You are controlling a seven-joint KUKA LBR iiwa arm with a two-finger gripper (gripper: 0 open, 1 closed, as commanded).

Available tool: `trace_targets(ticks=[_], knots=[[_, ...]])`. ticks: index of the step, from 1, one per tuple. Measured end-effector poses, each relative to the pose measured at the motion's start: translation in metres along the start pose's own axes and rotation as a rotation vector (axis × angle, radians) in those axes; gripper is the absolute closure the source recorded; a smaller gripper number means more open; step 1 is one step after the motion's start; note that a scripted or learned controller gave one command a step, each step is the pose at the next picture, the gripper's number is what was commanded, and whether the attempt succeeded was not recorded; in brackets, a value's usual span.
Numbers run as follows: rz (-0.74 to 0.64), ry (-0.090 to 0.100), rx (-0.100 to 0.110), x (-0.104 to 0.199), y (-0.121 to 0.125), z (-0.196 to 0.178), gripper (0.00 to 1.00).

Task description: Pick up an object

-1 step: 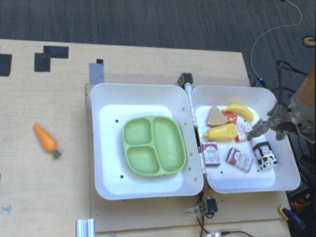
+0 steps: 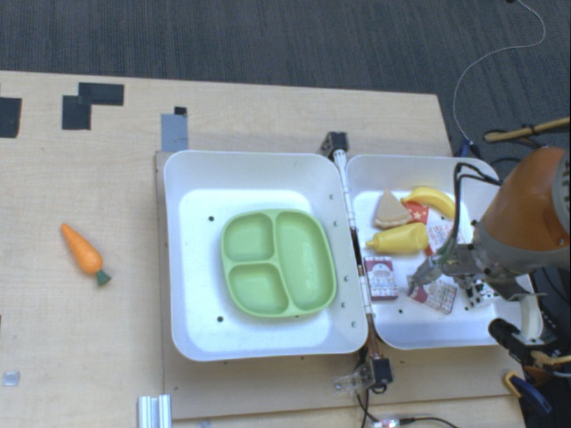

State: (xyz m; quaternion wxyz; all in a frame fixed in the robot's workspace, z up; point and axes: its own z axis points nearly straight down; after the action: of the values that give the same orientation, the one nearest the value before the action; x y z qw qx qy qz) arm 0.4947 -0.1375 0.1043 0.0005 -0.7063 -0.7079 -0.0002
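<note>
In the right white bin (image 2: 393, 335), the hand (image 2: 434, 273) hangs over a packet (image 2: 439, 296); its spread cannot be told.

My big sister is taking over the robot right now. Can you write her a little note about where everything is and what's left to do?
Gripper: low over the right bin; can't tell whether it grips anything.
Right bin: banana, yellow squash-like toy, tan wedge, small red-and-white box, flat packets by the gripper.
Left bin: green divided plate.
Toy carrot lies on the bench, left of the bins.
Done: the arm is in the right bin.
Left: nothing looks lifted yet; grab one object and raise it.
</note>
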Motion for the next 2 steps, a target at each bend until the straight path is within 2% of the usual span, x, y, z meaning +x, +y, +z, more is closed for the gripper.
trace_targets(ticks=[1, 2], knots=[[-0.001, -0.001, -0.005, 0.0, 0.002, -0.011, 1.0], [-0.003, 0.0, -0.004, 0.069, 0.078, -0.081, 1.0]])
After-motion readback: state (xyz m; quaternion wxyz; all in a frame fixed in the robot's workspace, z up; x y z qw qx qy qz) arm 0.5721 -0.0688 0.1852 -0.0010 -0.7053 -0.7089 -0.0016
